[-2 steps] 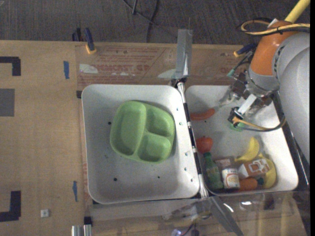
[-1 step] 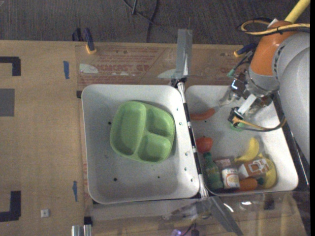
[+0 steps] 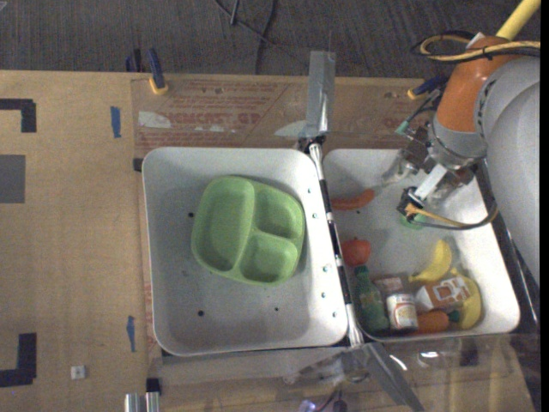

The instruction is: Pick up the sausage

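**One sausage lies loose by the bin wall**

Two shallow white bins sit side by side on the bench. The orange-red sausage [image 3: 352,200] lies on the floor of the bin on the view's right [image 3: 480,239], in its upper left part. Its left end is just beside the wall shared with the other bin.

Its long axis runs almost straight across the view. The right end is tipped slightly toward the top edge and points toward the gripper [image 3: 403,166]. The gripper hangs over the same bin, near the sausage but apart from it. Whether it is open or closed cannot be told.

A tomato [image 3: 356,251] lies below the sausage, with a banana [image 3: 436,262] farther right. The bin on the view's left [image 3: 171,299] holds a green divided plate [image 3: 249,230].
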{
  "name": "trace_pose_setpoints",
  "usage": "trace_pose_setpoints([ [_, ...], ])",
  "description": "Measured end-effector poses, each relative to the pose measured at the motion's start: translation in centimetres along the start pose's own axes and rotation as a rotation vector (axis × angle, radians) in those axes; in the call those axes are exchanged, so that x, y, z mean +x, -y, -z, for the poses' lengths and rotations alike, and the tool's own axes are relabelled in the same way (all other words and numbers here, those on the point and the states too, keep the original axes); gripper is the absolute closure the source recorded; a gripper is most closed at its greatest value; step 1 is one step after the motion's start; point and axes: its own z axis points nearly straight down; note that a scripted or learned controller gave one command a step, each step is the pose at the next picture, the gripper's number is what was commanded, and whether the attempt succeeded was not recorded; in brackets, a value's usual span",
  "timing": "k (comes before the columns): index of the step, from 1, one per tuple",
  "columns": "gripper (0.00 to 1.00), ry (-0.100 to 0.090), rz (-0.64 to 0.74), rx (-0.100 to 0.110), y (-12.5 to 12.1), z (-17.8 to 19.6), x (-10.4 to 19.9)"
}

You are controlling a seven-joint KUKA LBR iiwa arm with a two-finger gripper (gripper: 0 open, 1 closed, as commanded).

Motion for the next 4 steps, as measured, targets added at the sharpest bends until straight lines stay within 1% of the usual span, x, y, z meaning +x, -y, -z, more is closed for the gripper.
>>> trace_pose_setpoints([
  [3,0.00,0.000,0.000,0.000,0.0,0.0,0.0],
  [4,0.00,-0.006,-0.349,0.017,-1.2,-0.7,-2.6],
])
